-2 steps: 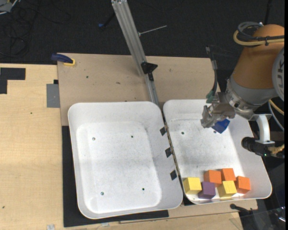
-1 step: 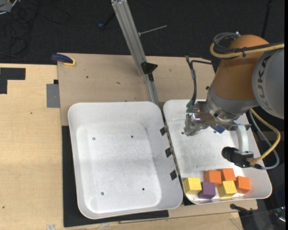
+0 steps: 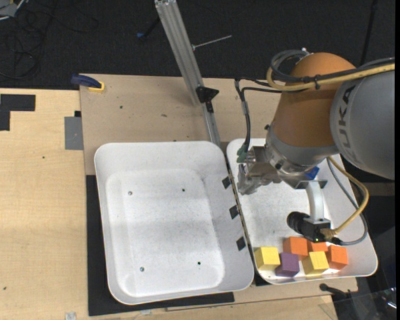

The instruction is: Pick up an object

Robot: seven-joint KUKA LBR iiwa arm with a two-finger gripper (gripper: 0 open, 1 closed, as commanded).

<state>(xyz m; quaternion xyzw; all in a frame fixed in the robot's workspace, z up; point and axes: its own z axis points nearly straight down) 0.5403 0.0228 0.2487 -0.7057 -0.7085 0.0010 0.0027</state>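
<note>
My gripper (image 3: 251, 177) hangs over the upper left part of the right bin (image 3: 260, 229), close to the wall it shares with the left bin. Its metal fingers point down and left; the slant hides how they stand and I see nothing between them. Several small blocks sit bunched in the right bin's near corner: a yellow block (image 3: 269, 257), a purple block (image 3: 289, 264), a second yellow block (image 3: 315, 262), an orange block (image 3: 297, 246) and another orange block (image 3: 338, 256). The gripper is well above and apart from them.
The left bin (image 3: 161, 219) lies beside the right one. A slanted aluminium bar (image 3: 184, 52) rises behind the bins. Black clips (image 3: 235, 211) line the shared wall. A blue-yellow clamp (image 3: 88, 82) sits at the bench's far left corner.
</note>
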